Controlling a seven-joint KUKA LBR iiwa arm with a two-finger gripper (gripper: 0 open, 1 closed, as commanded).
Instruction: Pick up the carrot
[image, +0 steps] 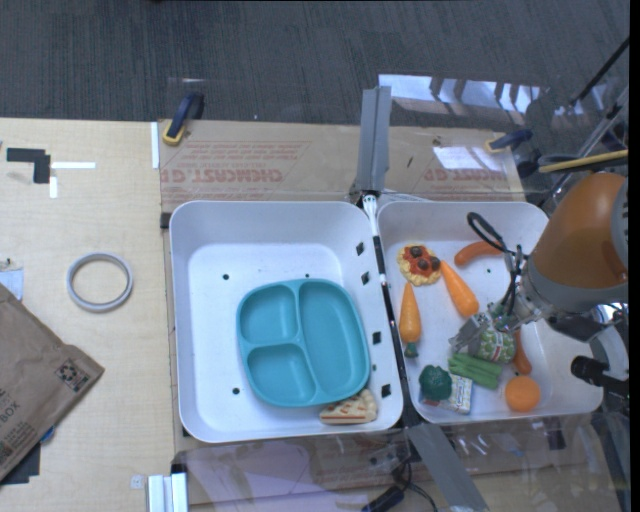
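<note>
The carrot (410, 313) lies flat in the right bin (540, 222) by its left wall, away from the claw (492, 325), whose grip I cannot tell.

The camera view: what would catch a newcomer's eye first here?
Probably the teal divided plate in the left bin. Next, the right bin's bright toy food, including two carrots side by side, with the arm's orange band looming over it from the right.
</note>
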